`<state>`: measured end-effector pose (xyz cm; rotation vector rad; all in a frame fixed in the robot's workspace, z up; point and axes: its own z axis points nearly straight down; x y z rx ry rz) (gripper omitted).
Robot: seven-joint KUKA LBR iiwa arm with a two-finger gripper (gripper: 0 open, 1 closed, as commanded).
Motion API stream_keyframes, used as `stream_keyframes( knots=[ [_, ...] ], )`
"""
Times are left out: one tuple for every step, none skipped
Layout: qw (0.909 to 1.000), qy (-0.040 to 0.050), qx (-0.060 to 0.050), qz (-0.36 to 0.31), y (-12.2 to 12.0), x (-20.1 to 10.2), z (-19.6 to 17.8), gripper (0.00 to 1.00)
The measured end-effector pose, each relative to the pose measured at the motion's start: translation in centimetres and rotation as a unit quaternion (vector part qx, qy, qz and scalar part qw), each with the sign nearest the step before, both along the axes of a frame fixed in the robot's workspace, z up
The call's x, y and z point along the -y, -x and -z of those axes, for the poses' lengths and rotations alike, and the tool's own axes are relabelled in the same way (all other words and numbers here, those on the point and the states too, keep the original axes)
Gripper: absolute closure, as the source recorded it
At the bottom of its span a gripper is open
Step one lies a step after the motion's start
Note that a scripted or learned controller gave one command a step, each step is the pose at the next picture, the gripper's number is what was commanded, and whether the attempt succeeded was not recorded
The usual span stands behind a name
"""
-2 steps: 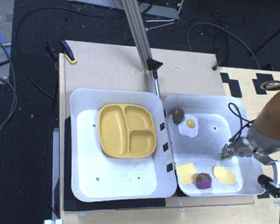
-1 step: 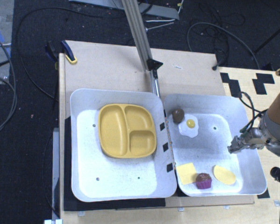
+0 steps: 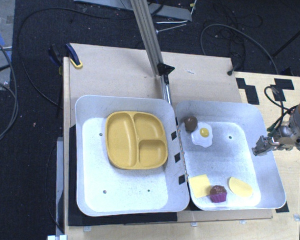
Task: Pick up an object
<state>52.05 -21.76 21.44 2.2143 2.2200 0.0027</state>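
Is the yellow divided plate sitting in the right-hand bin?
No, the yellow divided plate lies in the left bin; the right bin holds the small food items.

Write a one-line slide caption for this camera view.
Gripper at right bin's edge; toy foods inside, yellow tray in left bin.

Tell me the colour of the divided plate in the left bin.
Yellow divided plate, seen in the camera view.

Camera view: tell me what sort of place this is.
Probably a robotics lab test bench. Two white bins sit on a plywood table, toy food such as a fried egg lies in the right one, and loose cables trail over the dark floor.
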Motion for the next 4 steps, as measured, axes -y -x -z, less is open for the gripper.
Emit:
stream_keyframes(
  knots=[
    [1.0000, 0.0001, 0.000, 0.000, -0.1, 0.0, -5.3, 1.00],
    [1.0000, -0.0024, -0.004, -0.002, 0.2, -5.9, -3.9, 1.00],
    [1.0000, -0.0020, -0.004, -0.002, 1.0, -10.7, -2.7, 1.00],
    [1.0000, -0.0026, -0.004, -0.002, 1.8, -16.8, -2.0, 1.00]
  ],
)
